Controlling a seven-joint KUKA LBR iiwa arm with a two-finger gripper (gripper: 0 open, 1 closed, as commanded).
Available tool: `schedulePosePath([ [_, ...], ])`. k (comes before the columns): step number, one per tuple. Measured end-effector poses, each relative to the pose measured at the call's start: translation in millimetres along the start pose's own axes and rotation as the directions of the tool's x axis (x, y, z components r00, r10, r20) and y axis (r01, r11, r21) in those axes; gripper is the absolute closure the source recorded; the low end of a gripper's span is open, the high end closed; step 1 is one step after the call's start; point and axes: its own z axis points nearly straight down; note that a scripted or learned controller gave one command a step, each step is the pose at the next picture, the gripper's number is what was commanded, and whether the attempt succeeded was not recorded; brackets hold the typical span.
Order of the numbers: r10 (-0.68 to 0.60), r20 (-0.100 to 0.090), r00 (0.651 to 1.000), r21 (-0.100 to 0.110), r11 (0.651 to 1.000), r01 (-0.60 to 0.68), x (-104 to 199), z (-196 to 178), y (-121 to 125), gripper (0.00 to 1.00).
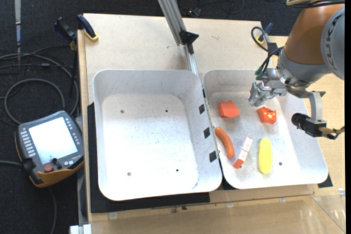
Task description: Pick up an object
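Right now your gripper (259, 95) hangs over the back part of the right bin (307, 170), and you cannot tell from this angle how it is set. Nothing shows between it and the bin floor. Just beside it on the near side lie two pieces — an orange block (229, 109) to its left and a red block (267, 115) to its right. Nearer the front edge you have an orange sausage shape (225, 142), a small white and red stick (243, 152) and a yellow banana shape (265, 155), all lying apart. Your left bin (109, 87) sits alongside, touching the right one.
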Motion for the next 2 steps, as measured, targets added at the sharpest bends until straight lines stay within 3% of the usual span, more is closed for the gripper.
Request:
schedulePosePath([
  [1,-0.004,0.001,1.0,-0.002,1.0,0.004,-1.5,-63.9,4.9,1.0],
  [2,-0.004,0.0,1.0,0.003,1.0,0.004,-1.3,-76.2,5.8,1.0],
])
